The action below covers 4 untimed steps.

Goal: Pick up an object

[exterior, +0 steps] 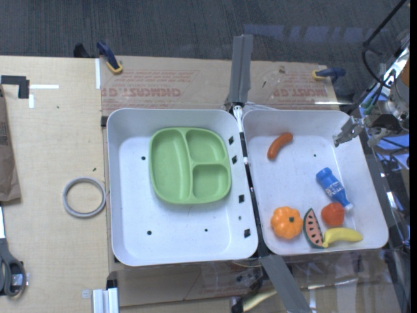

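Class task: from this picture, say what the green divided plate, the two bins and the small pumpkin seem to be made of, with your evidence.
Plate: likely matte moulded plastic; uniform pale green, soft rounded dividers. Bins: probably smooth white plastic; rounded corners, faint sheen. Pumpkin: apparently a toy, plastic or rubber; flat bright orange, slightly glossy ribs. None can be confirmed by sight alone.

The arm enters at the right edge of the camera view, high up, with only its end showing among cables and a sliver of orange at the very edge. The gripper (345,134) sits at the upper right corner of the right bin (371,175), over its right rim. Its 2 thin fingers (341,138) point down and to the left, toward the bin's inside, with nothing between them; their spread is too small to judge
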{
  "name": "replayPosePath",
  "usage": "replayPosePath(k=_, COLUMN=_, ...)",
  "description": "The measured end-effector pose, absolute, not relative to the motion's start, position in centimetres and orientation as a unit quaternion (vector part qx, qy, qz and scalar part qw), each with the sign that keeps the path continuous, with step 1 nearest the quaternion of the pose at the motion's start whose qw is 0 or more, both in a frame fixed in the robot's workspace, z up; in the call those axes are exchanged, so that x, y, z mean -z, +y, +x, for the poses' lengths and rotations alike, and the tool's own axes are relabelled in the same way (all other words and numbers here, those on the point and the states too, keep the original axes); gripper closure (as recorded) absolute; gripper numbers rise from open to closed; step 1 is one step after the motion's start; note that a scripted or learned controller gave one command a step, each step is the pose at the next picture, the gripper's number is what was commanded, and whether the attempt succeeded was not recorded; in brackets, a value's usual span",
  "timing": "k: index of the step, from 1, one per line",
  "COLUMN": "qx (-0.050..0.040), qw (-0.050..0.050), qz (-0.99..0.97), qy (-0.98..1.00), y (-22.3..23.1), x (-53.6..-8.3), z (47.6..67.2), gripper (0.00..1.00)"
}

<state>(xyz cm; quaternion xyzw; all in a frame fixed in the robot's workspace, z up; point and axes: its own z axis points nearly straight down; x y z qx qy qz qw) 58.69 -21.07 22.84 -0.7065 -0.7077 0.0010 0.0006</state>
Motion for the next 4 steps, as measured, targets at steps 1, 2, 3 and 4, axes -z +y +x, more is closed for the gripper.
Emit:
replayPosePath(k=1, qx=-0.0006, qw=0.0, qz=-0.796, qy=-0.605, y=-18.9, x=-9.2, z=64.7, gripper=0.0)
replayPosePath(k=2, qx=0.0009, qw=0.003, qz=-0.795, qy=-0.606, y=-20.3, x=-9.2, z=60.5, gripper=0.0)
replayPosePath(k=3, qx=0.0033, qw=0.003, qz=-0.772, qy=-0.636, y=-20.8, x=-9.3, z=58.2, gripper=0.0)
replayPosePath(k=4, qx=0.0016, qw=0.002, qz=-0.772, qy=-0.635, y=-21.0, x=-10.2, z=58.1, gripper=1.0)
